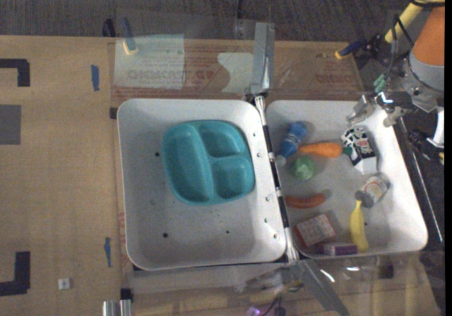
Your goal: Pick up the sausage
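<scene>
The sausage (305, 201) lies free below the green ball (304, 167); I cannot tell how the jaws stand.

Teal divided plate (209, 161) in left bin (141, 237); carrot (321, 150), banana (359, 226), blue bottle (292, 138) in right bin (409, 230).

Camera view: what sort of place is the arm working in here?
Probably a lab test bench for robot picking, not a kitchen. Two shallow white bins sit side by side on a taped board, toy foods like the sausage and banana lie in the right one, and cables run across carpet behind.
</scene>
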